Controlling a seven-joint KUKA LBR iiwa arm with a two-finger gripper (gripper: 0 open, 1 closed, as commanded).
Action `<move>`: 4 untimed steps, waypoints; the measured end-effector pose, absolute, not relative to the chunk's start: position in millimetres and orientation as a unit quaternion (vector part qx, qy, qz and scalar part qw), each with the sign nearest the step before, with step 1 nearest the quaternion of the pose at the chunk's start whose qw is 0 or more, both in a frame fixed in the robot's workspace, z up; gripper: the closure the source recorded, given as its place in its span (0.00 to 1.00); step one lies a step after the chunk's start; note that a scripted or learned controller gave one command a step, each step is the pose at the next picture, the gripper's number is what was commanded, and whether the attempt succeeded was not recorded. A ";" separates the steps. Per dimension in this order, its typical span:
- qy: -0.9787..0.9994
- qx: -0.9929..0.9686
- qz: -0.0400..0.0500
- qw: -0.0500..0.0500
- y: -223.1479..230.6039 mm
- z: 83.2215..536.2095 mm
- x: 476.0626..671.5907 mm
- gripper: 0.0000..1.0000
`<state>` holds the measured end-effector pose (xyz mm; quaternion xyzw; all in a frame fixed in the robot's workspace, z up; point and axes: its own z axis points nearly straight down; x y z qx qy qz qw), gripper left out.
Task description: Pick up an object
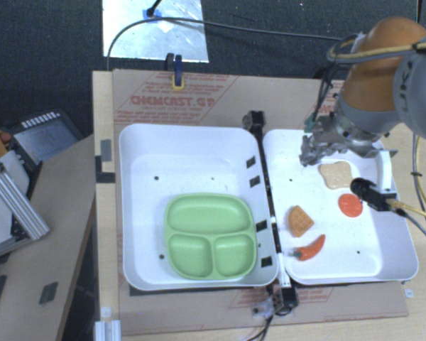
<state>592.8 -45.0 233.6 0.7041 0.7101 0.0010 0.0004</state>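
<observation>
1. the gripper (314, 151) hangs over the back of the right bin (397, 261), just beside the bread slice (336, 174); whether its fingers are released or clenched, i cannot tell.
2. four toy foods lie apart in that bin, likely spaced for single grasps: bread slice, red disc (350, 204), waffle piece (299, 220), chili pepper (309, 248).
3. the chili pepper's long axis runs diagonally, its tip toward the far right.
4. the green tray (209, 234) sits in the left bin (145, 155).
</observation>
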 end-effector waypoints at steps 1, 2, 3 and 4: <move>0.710 0.704 0.001 0.001 4.1 222.7 607.9 1.00; 0.710 0.704 0.002 0.000 61.2 231.3 613.2 1.00; 0.710 0.704 0.002 0.000 110.0 239.2 624.3 1.00; 0.709 0.705 0.001 0.000 106.9 238.7 623.9 0.00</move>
